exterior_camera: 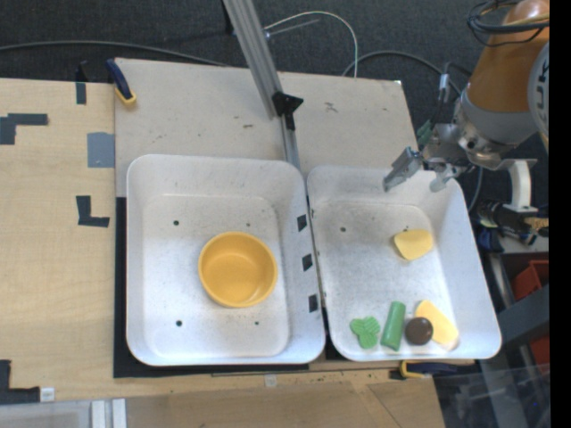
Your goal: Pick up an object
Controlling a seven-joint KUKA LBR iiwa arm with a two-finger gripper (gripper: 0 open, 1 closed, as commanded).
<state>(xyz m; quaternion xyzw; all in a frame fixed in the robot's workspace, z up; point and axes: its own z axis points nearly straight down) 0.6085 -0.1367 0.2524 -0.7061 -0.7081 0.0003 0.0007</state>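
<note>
Tabletop [53, 239], light wood with dark tape marks at the left, bearing a pale board at the rear and two shallow white bins side by side. Left bin [152, 194] holds a yellow bowl [237, 268], upright, slightly below and right of the bin's middle. Right bin [357, 239] holds five smaller items, all in its right and near part. Arm [508, 69], grey and orange, enters from the right and ends above the far right corner of the right bin. A grey metal bar [254, 47] runs at a slant from the top edge down to a black clamp [286, 105] near the seam between the bins.

End effector [417, 173]: two fingers spread apart, nothing between them, poised over the far rim of the right bin, well apart from every item. Pale yellow wedge [413, 243] lies alone at the right of the bin floor, nearest the end effector. Along the near wall, left to right: green leafy piece [365, 331], green cylinder [393, 325] just beside it, dark brown round piece [418, 330], and a yellow piece [438, 322] touching the brown one. A yellow-and-blue clip [120, 83] sits at the board's far left corner.
</note>
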